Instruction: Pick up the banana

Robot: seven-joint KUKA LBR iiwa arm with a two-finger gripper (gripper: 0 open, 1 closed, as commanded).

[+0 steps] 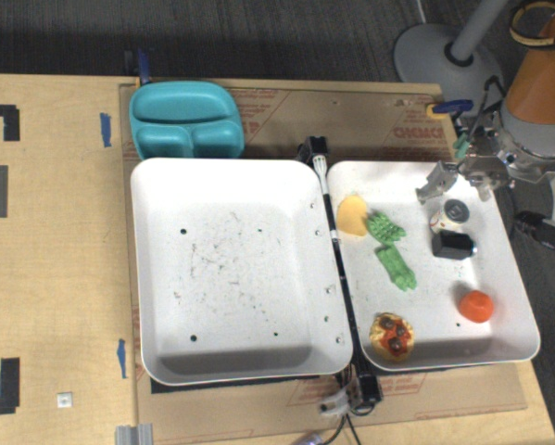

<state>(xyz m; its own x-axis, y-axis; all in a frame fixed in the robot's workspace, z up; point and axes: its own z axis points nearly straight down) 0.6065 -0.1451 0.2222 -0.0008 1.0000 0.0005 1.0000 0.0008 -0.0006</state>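
The gripper (455, 213) hangs over the right bin's (509, 336) far-right part; whether it is released or clenched I cannot tell. The banana (352, 216) lies well to its left, against the divider between the 2 bins. This looks like the approach step: travel left, then descend. A green toy (391, 250) sits just beside the banana, the wall close behind.

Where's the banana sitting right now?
The banana lies in the right bin, near its upper-left corner against the divider between the bins, just left of the green toy. The gripper hovers further right.
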